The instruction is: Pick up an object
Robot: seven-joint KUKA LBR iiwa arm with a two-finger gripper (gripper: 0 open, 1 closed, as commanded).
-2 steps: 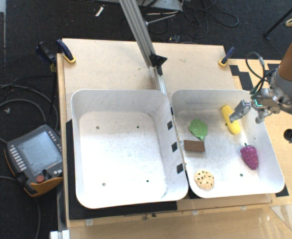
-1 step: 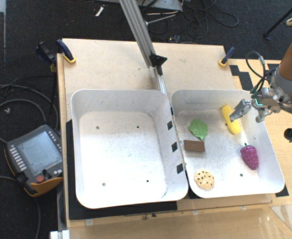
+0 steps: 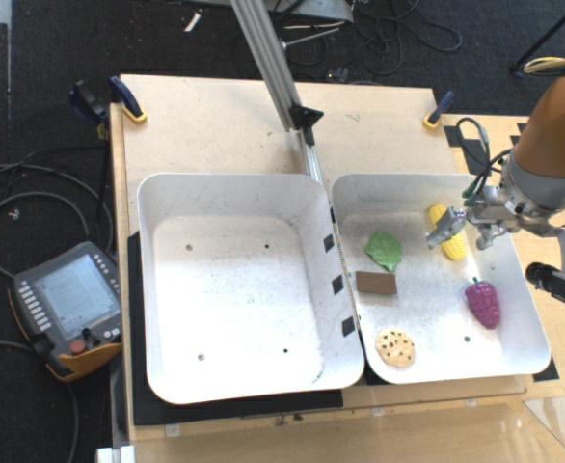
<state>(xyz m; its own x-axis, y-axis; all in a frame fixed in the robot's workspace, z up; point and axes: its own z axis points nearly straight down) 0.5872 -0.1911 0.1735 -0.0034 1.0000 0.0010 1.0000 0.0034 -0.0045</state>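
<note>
The hand (image 3: 453,228) reaches in from the right over the right bin (image 3: 514,355) and sits at the yellow corn cob (image 3: 450,235), near the bin's upper right part; one finger shows against the cob, but whether the fingers are spread or closed on it cannot be told from this angle. Above it, the grey arm with its orange band (image 3: 552,123) slants in across the bin's right rim. In the same bin lie a green leaf-shaped piece (image 3: 385,250) left of the cob, a brown block (image 3: 375,283) just below the leaf, a round tan cookie (image 3: 395,348) near the bin's lower left corner, and a purple grape bunch (image 3: 483,303) toward the right wall, well apart from the cookie. The left bin (image 3: 167,210) stands touching the right one along their shared edge, on the pale wooden desk (image 3: 225,123). A silver rail (image 3: 263,46) slants down from the top to the gap between the bins. On the dark floor at left rests a grey and orange control pendant (image 3: 68,307); its screen is too small to read, and no writing or brand can be made out anywhere.
</note>
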